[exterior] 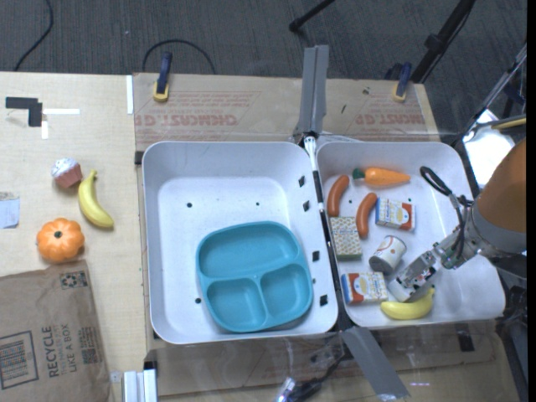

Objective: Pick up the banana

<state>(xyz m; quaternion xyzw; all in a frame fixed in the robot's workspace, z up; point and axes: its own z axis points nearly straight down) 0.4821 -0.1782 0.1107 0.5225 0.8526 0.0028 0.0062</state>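
A yellow banana (408,308) lies on its side near the front wall of the right bin (481,296), curving upward at both ends. My gripper (413,280) reaches in from the right and hangs directly over the banana, its tip at or just above the fruit's upper edge. Whether it touches the banana is unclear from this angle. A small carton (363,287) lies just left of the gripper, and a tipped can (386,254) sits just behind it.
The right bin also holds a carrot (381,175), two sausages (337,194) (365,213), a patterned box (345,237) and another carton (394,213). A blue divided plate (251,275) sits in the left bin. On the bench at far left lie a second banana (94,201), a small pumpkin (60,239) and a cupcake (65,172).
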